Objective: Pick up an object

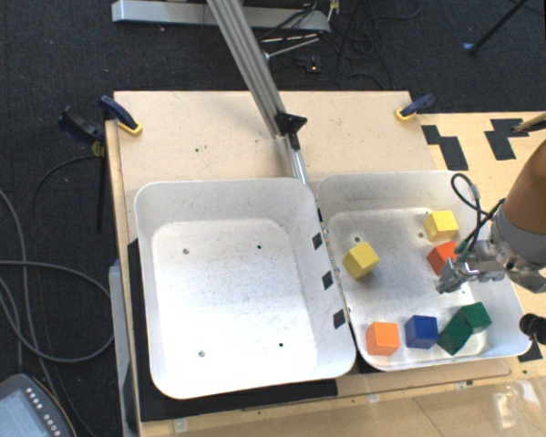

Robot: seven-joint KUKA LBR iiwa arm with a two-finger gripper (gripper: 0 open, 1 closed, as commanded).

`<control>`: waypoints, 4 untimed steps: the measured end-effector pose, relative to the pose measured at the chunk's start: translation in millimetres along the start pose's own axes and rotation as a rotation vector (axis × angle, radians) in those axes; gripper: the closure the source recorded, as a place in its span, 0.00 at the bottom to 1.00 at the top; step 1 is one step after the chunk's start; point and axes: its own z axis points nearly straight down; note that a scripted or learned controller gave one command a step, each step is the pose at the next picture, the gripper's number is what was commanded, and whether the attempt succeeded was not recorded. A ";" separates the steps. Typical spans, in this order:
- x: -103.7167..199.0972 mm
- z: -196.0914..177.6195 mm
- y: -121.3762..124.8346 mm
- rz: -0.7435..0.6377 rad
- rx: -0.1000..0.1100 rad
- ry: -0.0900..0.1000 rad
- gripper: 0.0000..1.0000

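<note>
A dark carpeted floor with loose cables surrounds a pale wooden bench (214,134), blue-and-yellow clamps (121,114) at its far corners, carrying two shallow white bins side by side. The left bin (163,210) sits toward the bench's left edge; the right bin (381,194) by the right edge holds all the blocks, so the arm works there. A yellow block (360,260) lies near its left wall, another yellow block (441,222) toward its far right. Along the near wall sit an orange block (382,338), a blue block (422,331) and two green blocks (465,327) touching each other. The pincer (452,277) hangs low over a red-orange block (441,254), probably the chosen target; how far it gapes and whether it grips anything I cannot tell.
</note>
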 end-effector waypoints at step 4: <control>94.9 -87.3 55.6 -0.006 0.005 0.004 1.00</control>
